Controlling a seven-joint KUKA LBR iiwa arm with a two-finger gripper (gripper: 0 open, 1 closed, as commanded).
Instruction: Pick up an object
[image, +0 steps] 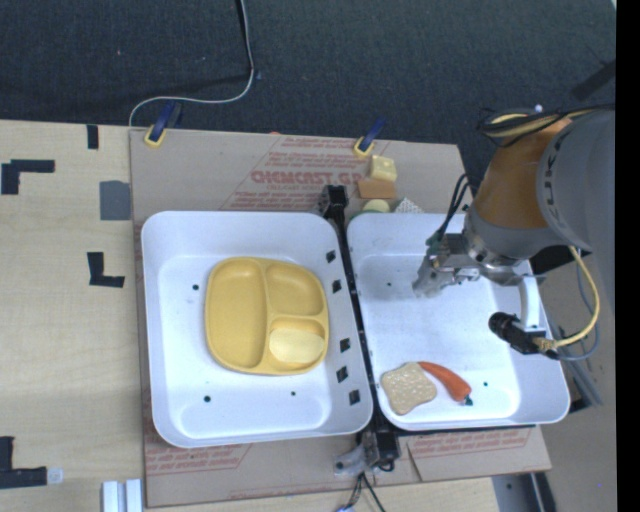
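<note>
Hand (432, 278) low over right bin (400, 250), upper half. Finger state can't tell. Well apart from bread slice (408, 388) and carrot (446, 380).

We see the gripper (432, 278) low over the right bin (500, 400), well apart from the bread slice (408, 388) and the carrot (446, 380) lying just beside each other near its front edge. We find a yellow divided plate (265, 315) in the left bin (170, 400).
</note>
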